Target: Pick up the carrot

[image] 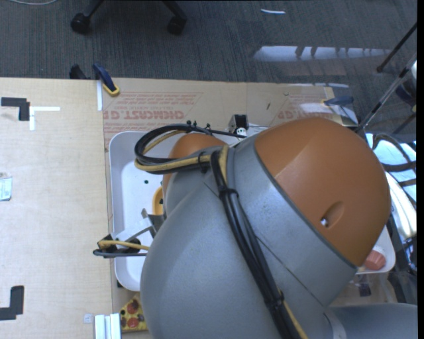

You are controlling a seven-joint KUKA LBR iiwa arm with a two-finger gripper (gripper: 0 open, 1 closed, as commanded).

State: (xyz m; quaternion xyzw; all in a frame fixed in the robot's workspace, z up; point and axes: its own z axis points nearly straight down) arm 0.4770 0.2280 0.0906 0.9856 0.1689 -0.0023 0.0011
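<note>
Arm (265, 238) w/ grey shell + big orange dome swung in from right, covering most of both bins. Left bin (122, 192): just its left wall and a strip of white floor showing, on a cardboard sheet (172, 106) w/ red print, toward far edge of the surface (53, 218). Right bin (387, 261): a bit of white rim at right edge of the surface, nothing more. Orange wrist band (192, 142) over left bin's far half, black cable (159, 136) looped above it. Gripper (149, 228) low in left bin nr its left wall, mostly under the arm; released or clenched, can't tell. Carrot: can't place for sure. Two candidates: yellow-orange sliver (158, 198) in left bin, just beside the arm shell, approx mid-bin; orange-red lump (374, 259) at right bin's rim, peeking out under the dome. Too little of either on show to say which. Elsewhere on the surface: blue/yellow clamp (106, 79) at far edge by the cardboard's corner; black bracket (16, 106) nr far-left corner, another (13, 304) nr near-left corner; red/yellow item (132, 314) at near edge, just outside left bin's near-left corner. Beyond far edge: grey carpet (218, 40), chair base (126, 16) w/ castors.
</note>
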